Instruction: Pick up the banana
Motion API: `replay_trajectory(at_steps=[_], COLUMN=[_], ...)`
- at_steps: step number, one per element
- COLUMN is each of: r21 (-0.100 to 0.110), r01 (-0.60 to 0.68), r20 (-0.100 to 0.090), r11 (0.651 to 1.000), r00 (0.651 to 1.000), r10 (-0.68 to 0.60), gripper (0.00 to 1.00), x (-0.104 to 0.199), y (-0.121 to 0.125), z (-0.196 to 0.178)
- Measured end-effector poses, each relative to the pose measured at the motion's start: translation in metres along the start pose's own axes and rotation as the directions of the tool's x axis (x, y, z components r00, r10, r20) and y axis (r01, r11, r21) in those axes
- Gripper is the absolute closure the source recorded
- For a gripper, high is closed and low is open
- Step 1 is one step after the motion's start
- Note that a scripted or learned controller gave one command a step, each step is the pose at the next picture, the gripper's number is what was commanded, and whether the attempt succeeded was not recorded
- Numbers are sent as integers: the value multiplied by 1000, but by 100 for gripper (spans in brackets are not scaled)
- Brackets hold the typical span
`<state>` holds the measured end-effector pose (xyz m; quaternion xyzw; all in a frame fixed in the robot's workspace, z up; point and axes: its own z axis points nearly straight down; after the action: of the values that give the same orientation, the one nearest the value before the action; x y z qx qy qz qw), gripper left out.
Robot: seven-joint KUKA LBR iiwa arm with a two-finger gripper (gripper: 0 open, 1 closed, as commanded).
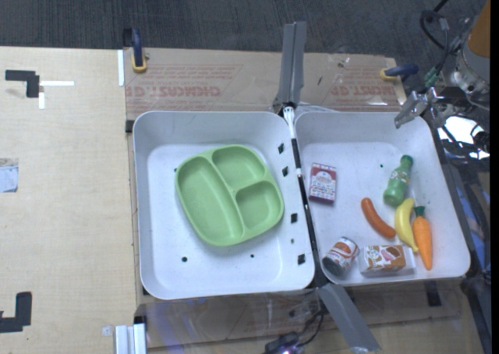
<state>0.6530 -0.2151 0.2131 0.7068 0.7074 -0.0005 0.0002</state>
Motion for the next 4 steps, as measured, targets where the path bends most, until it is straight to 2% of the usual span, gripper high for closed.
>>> replay_trajectory(at_steps=[1, 2, 3, 4], r21=[-1, 5, -1, -8], r01=[104, 65, 61, 121], r20=[0, -12, -3, 2], r11=[995, 998, 998, 993], r00=[995, 998, 998, 993], r10=[-104, -65, -61, -121], gripper=[0, 0, 100, 100], x=[-7, -2, -5, 59], y=[-76, -143, -142, -79], z=[74, 122, 111, 118])
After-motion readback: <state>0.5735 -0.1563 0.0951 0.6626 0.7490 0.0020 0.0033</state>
